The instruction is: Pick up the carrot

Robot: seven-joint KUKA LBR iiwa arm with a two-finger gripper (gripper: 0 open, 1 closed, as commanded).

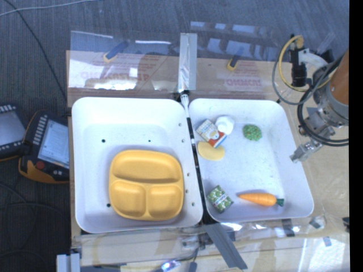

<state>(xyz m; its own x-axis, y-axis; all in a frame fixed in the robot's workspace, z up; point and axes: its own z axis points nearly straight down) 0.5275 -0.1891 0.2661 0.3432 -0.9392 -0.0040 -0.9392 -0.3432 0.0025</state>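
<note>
The carrot point(258, 199) is orange with a small green top at its right end. It lies flat near the front edge of the right bin point(289, 174), pointing left. My gripper point(305, 148) hangs over the bin's right rim, up and to the right of the carrot and well apart from it. Nothing is seen held in it.
The right bin also holds a green broccoli piece point(252, 132), a green packet point(219, 199) left of the carrot, a yellow slice point(211, 152), a small red-and-white carton point(207, 131) and a white cup point(225, 123). A yellow divided tray point(146, 184) sits in the left bin point(91, 129).
</note>
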